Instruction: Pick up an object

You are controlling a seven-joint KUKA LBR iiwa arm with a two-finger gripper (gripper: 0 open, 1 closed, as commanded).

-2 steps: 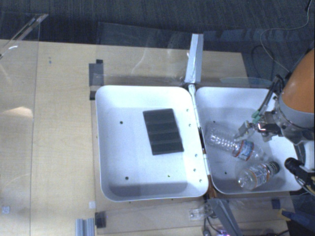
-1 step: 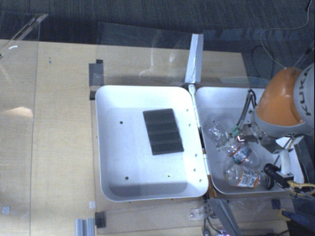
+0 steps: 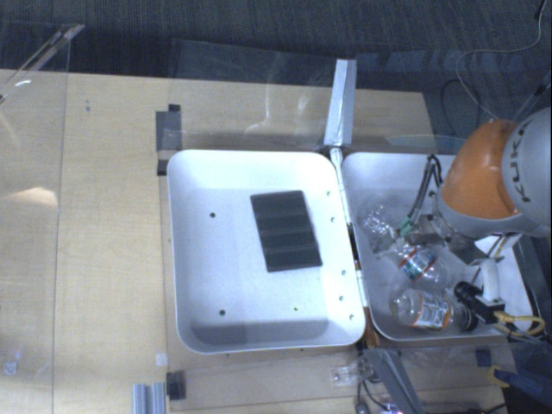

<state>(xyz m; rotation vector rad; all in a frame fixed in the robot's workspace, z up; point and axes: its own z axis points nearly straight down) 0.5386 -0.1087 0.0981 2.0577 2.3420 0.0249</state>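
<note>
Objects for picking: clear plastic bottles and crumpled wrappers heaped in the right bin, roughly three or four see-through pieces, exact count hard to tell. Light wooden bench underneath, dark carpeted floor along the top, a clear plastic sheet standing over the bench's left part. Two shallow white bins side by side, touching along a middle divider. Left bin holding one dark ribbed rectangular pad, lying flat and slightly tilted near its centre. One grey arm with an orange band, reaching in from the right, bent low over the right bin. Claw down among the clear items, too tangled with cables and plastic to tell how far open or whether anything is gripped.
</note>
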